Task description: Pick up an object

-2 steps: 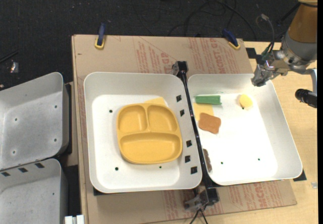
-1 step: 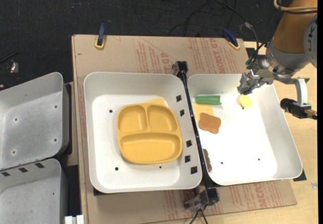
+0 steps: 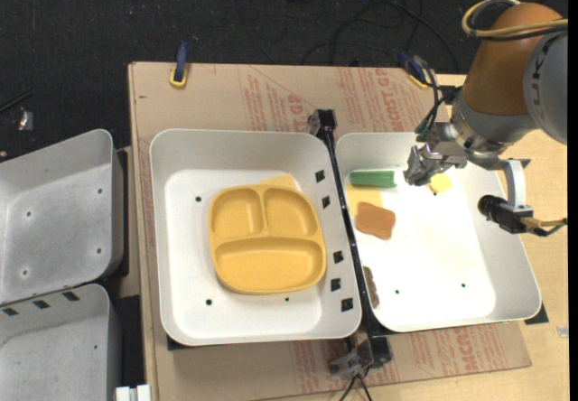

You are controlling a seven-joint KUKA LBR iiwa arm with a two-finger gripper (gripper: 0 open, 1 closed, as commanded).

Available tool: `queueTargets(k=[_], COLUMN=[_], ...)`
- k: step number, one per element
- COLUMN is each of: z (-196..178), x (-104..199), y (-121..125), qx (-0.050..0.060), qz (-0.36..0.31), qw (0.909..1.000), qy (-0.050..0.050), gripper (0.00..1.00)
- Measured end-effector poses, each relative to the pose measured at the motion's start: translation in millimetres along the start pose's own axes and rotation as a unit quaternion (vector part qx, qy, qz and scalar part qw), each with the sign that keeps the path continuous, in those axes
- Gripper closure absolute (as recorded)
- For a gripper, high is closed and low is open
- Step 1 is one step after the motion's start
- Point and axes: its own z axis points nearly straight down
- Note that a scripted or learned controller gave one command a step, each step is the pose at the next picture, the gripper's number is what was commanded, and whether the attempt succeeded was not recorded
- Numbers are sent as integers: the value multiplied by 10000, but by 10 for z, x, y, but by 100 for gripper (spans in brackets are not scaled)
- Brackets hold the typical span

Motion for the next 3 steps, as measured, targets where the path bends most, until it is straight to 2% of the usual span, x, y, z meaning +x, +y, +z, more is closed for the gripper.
queueTargets(k=[1, 2, 3], z=[-105, -88, -244], x=[575, 1007, 1568], y=[-191, -496, -735], qx=[-6, 4, -3], qz=[-10, -3, -11], qw=[10000, 10000, 10000], qy=[4, 1, 2], gripper=[100, 100, 100])
